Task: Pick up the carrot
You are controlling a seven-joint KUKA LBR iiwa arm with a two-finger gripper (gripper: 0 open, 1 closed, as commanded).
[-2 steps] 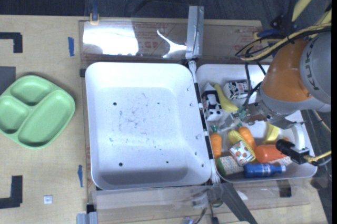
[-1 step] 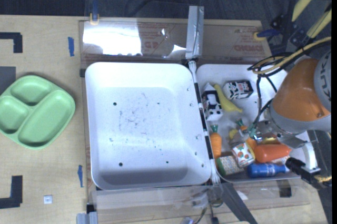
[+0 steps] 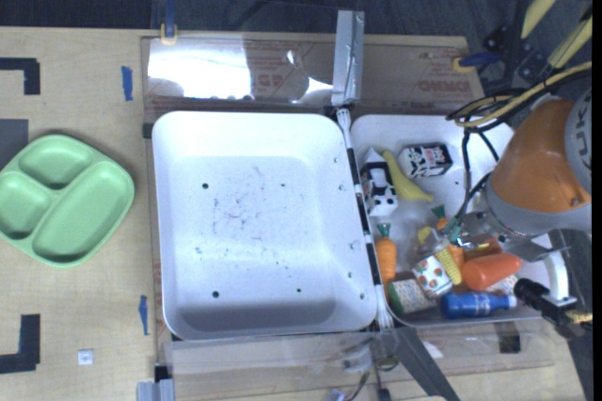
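Gripper [image 3: 458, 234] sits low in the right bin [image 3: 451, 128], its grasp impossible to tell under the wrist. Carrot [image 3: 386, 260] lies against the divider, half crowded by clutter.

We see pale matt wood on the counter [image 3: 75, 98], smooth white plastic with a soft sheen on the left bin [image 3: 249, 201], and glossy green plastic on the divided plate [image 3: 61, 199]. The carrot [image 3: 386, 260] looks like smooth orange plastic.
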